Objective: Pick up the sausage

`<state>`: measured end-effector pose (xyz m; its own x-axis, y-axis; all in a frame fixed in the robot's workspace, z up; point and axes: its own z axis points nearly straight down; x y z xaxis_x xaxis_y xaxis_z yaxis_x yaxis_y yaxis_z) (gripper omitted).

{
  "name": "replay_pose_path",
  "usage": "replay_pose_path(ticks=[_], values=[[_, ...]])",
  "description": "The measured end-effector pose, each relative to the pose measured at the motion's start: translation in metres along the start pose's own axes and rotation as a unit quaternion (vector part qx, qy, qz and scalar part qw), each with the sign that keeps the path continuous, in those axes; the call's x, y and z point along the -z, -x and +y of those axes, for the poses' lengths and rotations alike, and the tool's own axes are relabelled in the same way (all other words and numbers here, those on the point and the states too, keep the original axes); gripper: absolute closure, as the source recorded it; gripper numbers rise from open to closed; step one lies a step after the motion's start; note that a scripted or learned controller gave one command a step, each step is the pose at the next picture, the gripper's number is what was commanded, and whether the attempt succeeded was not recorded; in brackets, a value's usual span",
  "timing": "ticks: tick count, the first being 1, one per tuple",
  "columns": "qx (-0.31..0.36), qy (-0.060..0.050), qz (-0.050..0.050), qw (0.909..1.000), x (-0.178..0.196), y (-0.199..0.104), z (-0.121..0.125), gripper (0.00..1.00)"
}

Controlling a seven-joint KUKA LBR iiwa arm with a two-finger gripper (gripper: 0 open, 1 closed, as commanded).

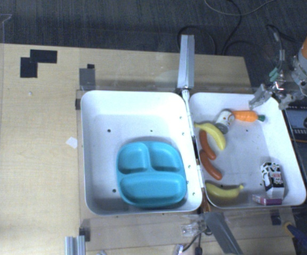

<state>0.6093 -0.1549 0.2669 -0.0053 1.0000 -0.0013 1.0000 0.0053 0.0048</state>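
Observation:
Two reddish-brown sausages lie end to end by the left wall of the right bin: one sausage further back, the other sausage nearer the front. My gripper hangs over the bin's far right corner, well to the upper right of both. Nothing shows in its grasp.
A yellow banana touches the rear sausage, and a second banana lies in front of the nearer one. A carrot, a black-and-white toy and a pink item share the bin. The left bin holds a blue divided plate.

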Motion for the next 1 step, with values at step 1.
replay_pose_path(ticks=[1], values=[[-0.011, -0.001, 0.0, 0.9999, -0.0942, 0.0123, -0.0504, 0.0]])
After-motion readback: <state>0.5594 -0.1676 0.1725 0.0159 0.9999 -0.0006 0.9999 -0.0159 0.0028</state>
